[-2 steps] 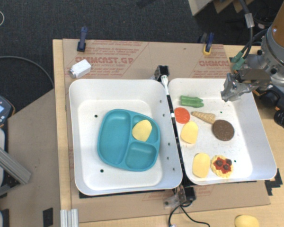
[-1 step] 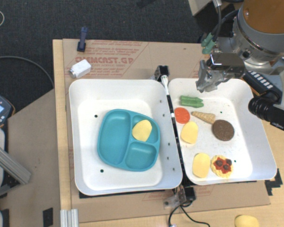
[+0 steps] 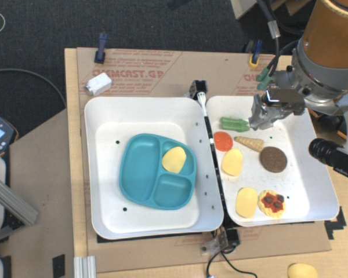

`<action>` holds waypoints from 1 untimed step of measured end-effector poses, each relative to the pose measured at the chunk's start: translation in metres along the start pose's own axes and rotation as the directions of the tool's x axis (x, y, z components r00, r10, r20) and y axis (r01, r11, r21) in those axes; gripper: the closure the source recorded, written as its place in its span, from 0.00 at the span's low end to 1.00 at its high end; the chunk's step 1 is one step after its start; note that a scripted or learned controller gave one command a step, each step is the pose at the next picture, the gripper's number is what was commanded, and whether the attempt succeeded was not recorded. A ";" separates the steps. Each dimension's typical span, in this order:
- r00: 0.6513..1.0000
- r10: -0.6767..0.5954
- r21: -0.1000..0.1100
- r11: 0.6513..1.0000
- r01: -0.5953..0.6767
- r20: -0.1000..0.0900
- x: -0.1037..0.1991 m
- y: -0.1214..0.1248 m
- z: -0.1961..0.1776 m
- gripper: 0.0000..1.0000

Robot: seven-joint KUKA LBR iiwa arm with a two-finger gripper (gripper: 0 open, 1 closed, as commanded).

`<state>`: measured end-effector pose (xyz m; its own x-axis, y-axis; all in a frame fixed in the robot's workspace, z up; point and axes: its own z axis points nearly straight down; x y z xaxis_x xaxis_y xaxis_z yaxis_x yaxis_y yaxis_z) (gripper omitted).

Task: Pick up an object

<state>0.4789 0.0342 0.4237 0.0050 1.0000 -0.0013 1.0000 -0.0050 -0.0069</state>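
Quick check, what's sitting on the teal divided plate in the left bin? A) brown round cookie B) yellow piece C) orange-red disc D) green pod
B: a yellow piece lies in the upper right compartment of the teal divided plate; the brown cookie, green pod and orange-red disc all lie in the right bin.

This is a robotics lab or test cell, not a home or kitchen. The tabletop (image 3: 162, 68) is covered by a sheet of printed cardboard held down with blue clamps (image 3: 100, 46) at its far edge, and it stands on dark carpet with loose cables (image 3: 23, 74) trailing across it. Two shallow white bins (image 3: 104, 155) sit side by side on the cardboard — a fixed arrangement rather than furniture. An industrial arm (image 3: 330, 45), grey with an orange band, reaches in from the right, wires running along it. The food in the bins is plastic toy pieces (image 3: 252, 175) — props, alongside a teal divided plate (image 3: 145, 172). Aluminium framing (image 3: 11, 198) shows at the left edge.
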 end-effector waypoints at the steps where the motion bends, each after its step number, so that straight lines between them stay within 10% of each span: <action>1: 1.000 -0.009 0.001 1.000 0.009 -0.001 0.041 0.000 0.060 1.00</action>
<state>0.4786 0.0747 0.3633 -0.0038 1.0000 -0.0002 1.0000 0.0038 -0.0081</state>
